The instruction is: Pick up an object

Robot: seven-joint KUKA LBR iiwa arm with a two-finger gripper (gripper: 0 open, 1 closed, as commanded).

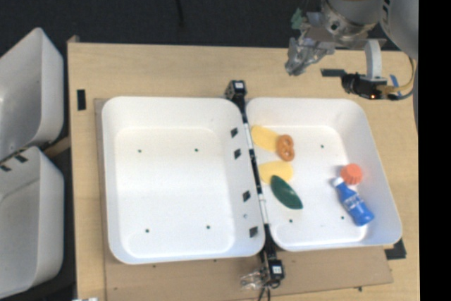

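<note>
While the arm hangs high over the far edge of the right bin (373, 125), its gripper (301, 61) is above bare bench, well apart from every object, so nothing's been reached yet. Can't tell the pincer's state: the tip is small and blurred.

Candidates all sit in the right bin. Toward its left wall, near the divider: a yellow piece (263, 137) w/ an orange pretzel-like ring (285, 146) touching its right end, then a second yellow piece (276, 170) just nearer, and a dark green leaf shape (287, 192) overlapping that one's near edge. They're bunched, probably b/c they got dropped or pushed there; a grab here risks catching two at once or hitting the wall.

On the right side lies a blue bottle (353, 203) flat on its side, w/ an orange cap-like lump (351, 173) at its far end. It's apart from the cluster w/ open floor around it, so likely the easiest pick.

Left bin (169, 222) holds nothing to grab.
</note>
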